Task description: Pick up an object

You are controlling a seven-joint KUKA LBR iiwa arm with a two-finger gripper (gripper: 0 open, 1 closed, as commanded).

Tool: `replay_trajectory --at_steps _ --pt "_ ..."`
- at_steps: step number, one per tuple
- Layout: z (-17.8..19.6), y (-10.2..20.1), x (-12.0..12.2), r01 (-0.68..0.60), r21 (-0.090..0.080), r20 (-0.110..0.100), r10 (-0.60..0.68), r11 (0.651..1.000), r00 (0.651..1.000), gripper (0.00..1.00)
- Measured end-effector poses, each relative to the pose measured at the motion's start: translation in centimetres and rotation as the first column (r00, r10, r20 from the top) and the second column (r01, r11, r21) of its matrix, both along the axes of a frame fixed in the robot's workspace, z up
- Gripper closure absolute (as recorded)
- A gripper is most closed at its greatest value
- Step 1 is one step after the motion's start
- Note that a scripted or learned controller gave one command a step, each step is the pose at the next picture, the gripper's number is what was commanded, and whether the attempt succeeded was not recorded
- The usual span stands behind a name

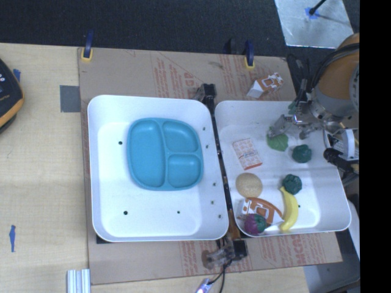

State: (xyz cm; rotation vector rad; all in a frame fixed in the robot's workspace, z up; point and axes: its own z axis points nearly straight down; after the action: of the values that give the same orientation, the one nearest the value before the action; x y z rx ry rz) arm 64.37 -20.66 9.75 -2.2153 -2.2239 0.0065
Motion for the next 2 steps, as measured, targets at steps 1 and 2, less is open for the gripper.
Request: replay_trajectory --at_steps 1,2 --pt "1.2 -0.1 0.1 -0.003 -0.001 0.001 0.003 1.0 1.0 1.0" --pt "4.8 -0.5 -0.2 0.001 0.001 0.004 -0.001 1.0 1.0 1.0"
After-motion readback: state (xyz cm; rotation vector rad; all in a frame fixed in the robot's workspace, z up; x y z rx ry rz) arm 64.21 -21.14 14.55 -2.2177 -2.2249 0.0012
